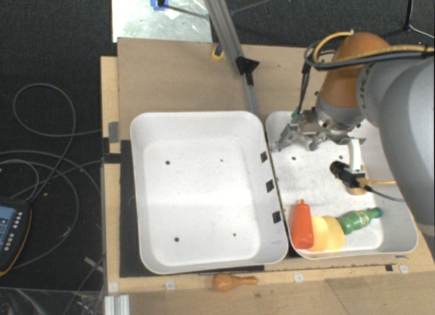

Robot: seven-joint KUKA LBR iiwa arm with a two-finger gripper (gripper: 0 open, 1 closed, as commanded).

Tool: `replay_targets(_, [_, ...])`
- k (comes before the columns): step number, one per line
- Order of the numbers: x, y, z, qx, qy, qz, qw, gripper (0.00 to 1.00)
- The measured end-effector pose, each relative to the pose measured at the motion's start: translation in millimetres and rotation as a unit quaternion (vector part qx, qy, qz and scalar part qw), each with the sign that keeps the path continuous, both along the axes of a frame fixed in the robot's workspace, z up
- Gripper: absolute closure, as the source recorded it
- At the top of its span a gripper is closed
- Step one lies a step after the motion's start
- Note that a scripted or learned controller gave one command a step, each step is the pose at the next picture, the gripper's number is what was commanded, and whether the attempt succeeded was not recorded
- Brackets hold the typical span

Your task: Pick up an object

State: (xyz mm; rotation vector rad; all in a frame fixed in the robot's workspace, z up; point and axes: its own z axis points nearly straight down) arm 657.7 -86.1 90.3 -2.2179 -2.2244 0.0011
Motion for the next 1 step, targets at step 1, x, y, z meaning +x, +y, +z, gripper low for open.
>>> replay_targets(1, [1.6, -0.2, 12.7, 0.0, -0.002, 0.001, 1.0, 1.0])
